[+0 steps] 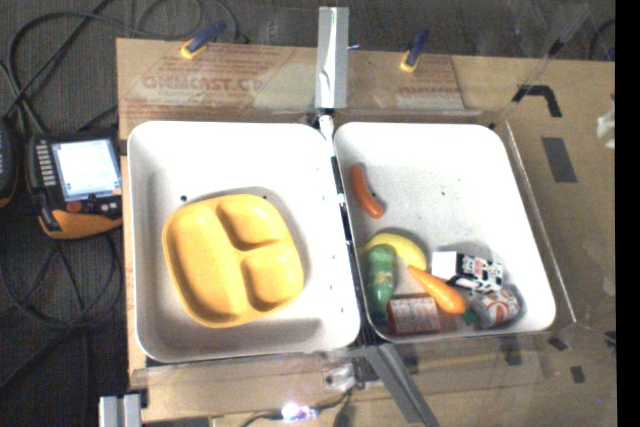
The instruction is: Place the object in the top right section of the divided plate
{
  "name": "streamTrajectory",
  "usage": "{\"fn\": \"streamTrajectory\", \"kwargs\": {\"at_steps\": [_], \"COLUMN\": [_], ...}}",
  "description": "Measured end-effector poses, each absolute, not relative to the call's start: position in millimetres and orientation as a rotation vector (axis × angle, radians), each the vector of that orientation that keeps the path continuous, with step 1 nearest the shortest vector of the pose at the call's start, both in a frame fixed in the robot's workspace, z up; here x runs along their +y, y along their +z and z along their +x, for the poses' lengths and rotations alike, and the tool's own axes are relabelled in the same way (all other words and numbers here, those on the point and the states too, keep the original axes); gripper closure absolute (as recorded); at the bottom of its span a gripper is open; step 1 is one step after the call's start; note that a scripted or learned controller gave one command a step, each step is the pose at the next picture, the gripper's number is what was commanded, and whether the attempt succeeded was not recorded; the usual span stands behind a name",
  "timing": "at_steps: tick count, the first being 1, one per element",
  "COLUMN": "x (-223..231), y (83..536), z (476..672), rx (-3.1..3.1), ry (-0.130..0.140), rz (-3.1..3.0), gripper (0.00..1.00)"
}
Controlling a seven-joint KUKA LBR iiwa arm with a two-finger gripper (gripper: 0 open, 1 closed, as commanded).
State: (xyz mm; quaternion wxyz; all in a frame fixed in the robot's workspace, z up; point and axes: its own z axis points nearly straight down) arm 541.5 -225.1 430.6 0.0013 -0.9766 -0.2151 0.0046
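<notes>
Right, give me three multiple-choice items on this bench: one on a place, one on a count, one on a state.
1. Where does the yellow divided plate lie?
A. in the left bin
B. in the right bin
C. on the bench outside the bins

2. How many sections does the plate have?
A. two
B. three
C. five

3. How does the sausage lie?
A. on the plate
B. stacked on the carrot
C. by itself in the right bin, apart from the heap

Key: 1 A, the plate sits inside the left bin. 2 B, its ridges mark off three wells. 3 C, bare bin floor separates it from the heap around the carrot.
</notes>
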Motion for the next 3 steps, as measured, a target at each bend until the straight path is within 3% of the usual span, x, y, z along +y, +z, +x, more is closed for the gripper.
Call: {"fn": "streamTrajectory", "kwargs": {"at_steps": [1,2,3], "x": [-224.2,-224.1,-224.8], "y": [430.0,429.6,420.7], "z": [587.7,660.8,542.8], "rx": [-0.315,-0.35,-0.409], "ry": [0.014,0.015,0.014], "rz": [-3.125,-3.122,-3.112], "gripper": [1.0,1.0,1.0]}}
